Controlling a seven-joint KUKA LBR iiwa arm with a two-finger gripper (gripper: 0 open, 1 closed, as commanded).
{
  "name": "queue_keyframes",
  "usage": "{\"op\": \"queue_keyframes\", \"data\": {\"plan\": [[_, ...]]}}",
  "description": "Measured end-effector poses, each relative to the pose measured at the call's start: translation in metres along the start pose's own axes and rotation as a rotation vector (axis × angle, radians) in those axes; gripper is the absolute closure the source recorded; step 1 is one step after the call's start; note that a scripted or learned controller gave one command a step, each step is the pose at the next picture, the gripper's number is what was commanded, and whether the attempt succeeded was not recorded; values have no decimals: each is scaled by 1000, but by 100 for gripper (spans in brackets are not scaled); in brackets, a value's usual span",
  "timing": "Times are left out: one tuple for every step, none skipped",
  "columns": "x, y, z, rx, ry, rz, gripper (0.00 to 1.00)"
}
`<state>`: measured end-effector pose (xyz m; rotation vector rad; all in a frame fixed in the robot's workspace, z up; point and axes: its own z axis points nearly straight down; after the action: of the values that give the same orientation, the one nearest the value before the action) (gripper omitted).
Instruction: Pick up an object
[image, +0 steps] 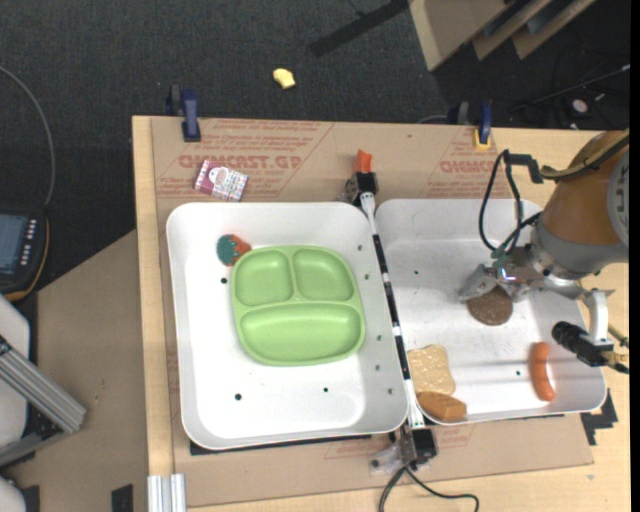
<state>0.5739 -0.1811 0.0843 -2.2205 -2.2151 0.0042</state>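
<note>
Brown and round, a flat patty-like disc (491, 309) lies near the middle of the right bin (430, 240), directly under the gripper (495, 283) of the grey arm (580, 215), which seems to touch its top; whether the gripper is closed or released cannot be told. Nearer the front of that bin lie a bread slice (432, 368), a golden pastry piece (443, 405) touching it, and a sausage (542, 371) towards the right. Beside it, the left bin (200, 340) holds a green divided plate (297, 304) with a small red-and-green toy (233, 248) just beyond its far left corner.
</note>
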Motion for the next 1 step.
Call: {"op": "queue_keyframes", "data": {"plan": [[0,3,-11,-9,-3,-2,100]]}}
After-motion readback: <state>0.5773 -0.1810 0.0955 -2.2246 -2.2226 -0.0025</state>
